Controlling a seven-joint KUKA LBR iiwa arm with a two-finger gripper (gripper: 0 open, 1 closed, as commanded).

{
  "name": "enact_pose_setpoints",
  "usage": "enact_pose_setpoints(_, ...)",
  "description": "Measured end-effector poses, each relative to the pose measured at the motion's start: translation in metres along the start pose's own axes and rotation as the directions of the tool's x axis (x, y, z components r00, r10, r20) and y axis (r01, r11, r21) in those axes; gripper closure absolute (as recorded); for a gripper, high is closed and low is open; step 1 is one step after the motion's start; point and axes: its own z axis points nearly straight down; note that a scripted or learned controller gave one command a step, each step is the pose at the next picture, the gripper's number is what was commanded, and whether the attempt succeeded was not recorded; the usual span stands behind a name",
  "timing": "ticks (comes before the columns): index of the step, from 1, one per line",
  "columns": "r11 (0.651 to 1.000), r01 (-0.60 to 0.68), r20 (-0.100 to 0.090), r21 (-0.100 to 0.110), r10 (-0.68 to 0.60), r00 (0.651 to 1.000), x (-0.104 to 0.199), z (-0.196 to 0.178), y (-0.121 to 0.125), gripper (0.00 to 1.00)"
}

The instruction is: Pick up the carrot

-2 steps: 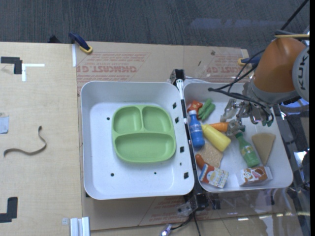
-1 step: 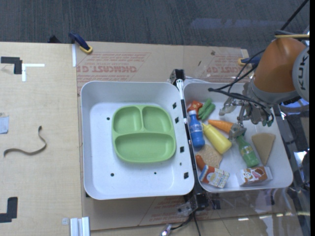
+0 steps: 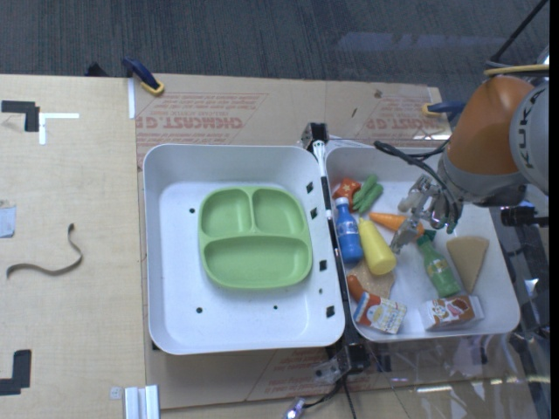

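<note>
The carrot is judged not yet picked up: it is seen lying in the right bin, its tip toward the gripper. The lift is left to be done. The arm is reached in from the right of the carrot and bent down over the bin. The gripper is held low, just beside the carrot's right end, perhaps touching it; how the gripper stands cannot be told. A yellow bottle lies just below the carrot, a green bottle below-right.
</note>
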Motion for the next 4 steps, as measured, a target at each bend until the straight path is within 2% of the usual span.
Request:
enact_pose_setpoints(1,0.990,-0.139,0.000,0.001,0.139,0.990,0.013,0.000,0.034,0.00)
enact_pose_setpoints(2,0.955,-0.295,0.000,0.000,0.295,0.955,0.043,0.000,0.024,0.00)
enact_pose_setpoints(3,0.770,-0.638,0.001,0.001,0.638,0.770,0.002,0.000,0.007,0.00)
enact_pose_setpoints(4,0.774,-0.633,0.005,0.001,0.633,0.774,0.001,-0.010,0.008,1.00)
